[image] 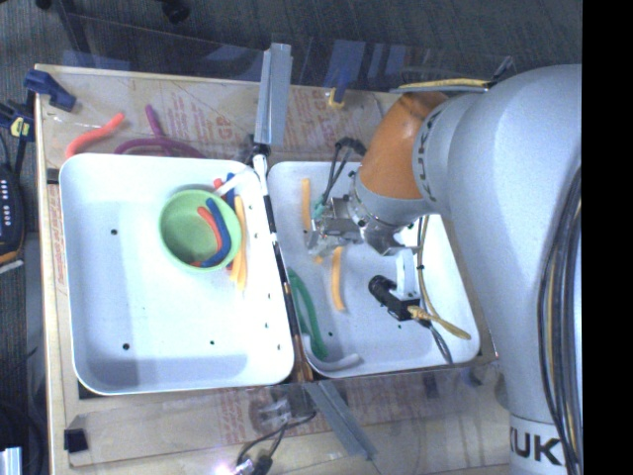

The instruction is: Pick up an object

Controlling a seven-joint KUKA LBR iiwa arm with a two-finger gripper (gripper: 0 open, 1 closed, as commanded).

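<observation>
While the gripper [321, 234] is hovering low in the right bin [450, 349], finger state being impossible to tell, an orange stick [337, 277] is lying just below it; approach step, next calling for descent onto it

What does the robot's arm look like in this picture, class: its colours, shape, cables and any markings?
The arm is bulky and rounded, with a smooth pale grey shell. An orange band rings it above the wrist. Thin dark cables loop beside that band towards the gripper, a small grey metal assembly. Part of dark lettering, "UK", shows on the base at lower right.
</observation>
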